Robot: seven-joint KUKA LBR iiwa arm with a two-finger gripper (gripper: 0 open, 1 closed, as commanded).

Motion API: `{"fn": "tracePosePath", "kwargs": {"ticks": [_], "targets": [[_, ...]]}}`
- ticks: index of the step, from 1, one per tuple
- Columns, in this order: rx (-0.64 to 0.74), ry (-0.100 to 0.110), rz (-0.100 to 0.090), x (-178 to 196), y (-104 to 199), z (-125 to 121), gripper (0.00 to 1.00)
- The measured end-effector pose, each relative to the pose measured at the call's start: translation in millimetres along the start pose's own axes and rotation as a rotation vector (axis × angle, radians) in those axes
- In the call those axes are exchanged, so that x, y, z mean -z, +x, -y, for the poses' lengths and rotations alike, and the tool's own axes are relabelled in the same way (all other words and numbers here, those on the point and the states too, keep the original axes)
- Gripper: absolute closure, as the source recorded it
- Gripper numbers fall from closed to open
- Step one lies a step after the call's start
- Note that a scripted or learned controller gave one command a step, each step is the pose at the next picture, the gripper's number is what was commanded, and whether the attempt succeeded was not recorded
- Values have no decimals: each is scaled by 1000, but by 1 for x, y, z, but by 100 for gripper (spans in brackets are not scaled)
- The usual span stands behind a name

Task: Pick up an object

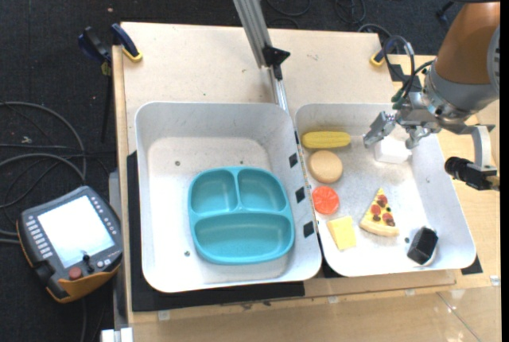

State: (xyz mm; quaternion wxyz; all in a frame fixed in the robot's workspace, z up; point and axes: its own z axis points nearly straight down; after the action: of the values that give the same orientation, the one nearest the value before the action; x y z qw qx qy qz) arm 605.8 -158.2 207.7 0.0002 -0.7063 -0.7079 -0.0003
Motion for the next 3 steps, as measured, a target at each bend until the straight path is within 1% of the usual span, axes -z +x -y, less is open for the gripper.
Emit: {"fn": "tracePosePath", "kwargs": {"ticks": [1,2,3], "targets": [[0,0,0,0,0,0,0],[1,4,0,-48,8,-3,0],[-1,-5,2,-102,10,-12,0]]}}
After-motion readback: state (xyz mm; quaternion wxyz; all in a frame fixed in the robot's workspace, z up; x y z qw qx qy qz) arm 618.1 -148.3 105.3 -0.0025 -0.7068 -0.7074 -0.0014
